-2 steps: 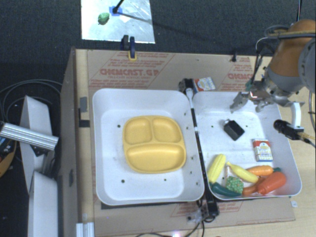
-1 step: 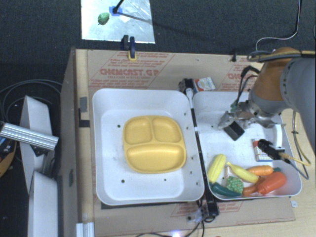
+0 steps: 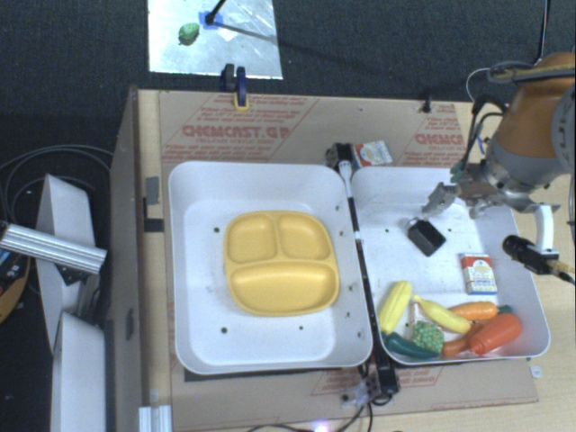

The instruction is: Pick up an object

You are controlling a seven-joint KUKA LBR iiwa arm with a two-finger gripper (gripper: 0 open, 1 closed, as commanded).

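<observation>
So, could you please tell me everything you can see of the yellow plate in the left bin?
The yellow plate lies flat, right way up, near the middle of the left bin. It looks like smooth moulded plastic, a rounded rectangle split by raised ridges into three compartments: two smaller ones at the far side and one wide one at the near side. All three look bare. It rests on the bin's floor, apart from the walls, and nothing else touches it.
</observation>
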